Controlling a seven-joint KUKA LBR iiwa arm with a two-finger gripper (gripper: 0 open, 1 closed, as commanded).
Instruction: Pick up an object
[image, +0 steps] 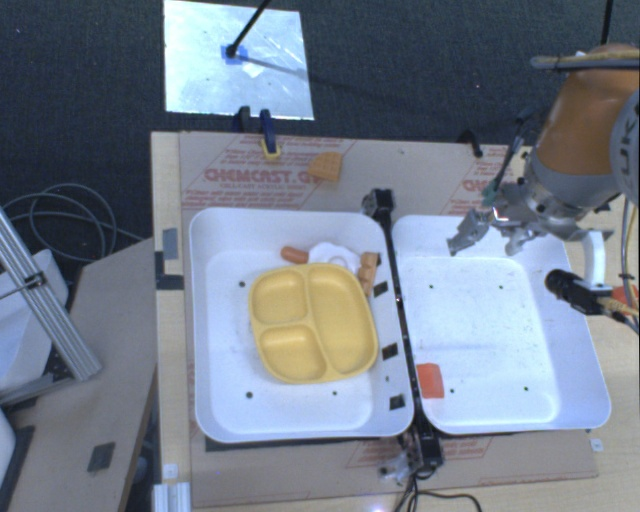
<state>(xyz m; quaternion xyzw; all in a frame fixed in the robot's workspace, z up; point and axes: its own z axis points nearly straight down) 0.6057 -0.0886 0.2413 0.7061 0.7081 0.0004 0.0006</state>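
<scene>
1. Objects for the picking sit mostly in the left bin (215, 330): a yellow divided tray (310, 323) lies at its middle, its long axis running from the frame's upper left to lower right.
2. Just above the tray, toward the upper middle of the frame, an orange sausage-shaped piece (295, 255) lies nearly level, touching a small white piece (335, 256); a tan block (368, 270) stands just beside the tray's upper right corner, near the divider.
3. Moving right, across the divider, a small orange-red block (429, 379) rests alone at the lower left of the right bin (540, 400).
4. Further right and up, the gripper (495, 238) hangs over the right bin's upper rim, prongs spread apart and nothing between them.
5. The key relation: that orange-red block lies down and left of the gripper in the frame, well apart from it but in the same bin, so it looks the nearer candidate. The left-bin cluster lies further left, beyond the divider.
</scene>
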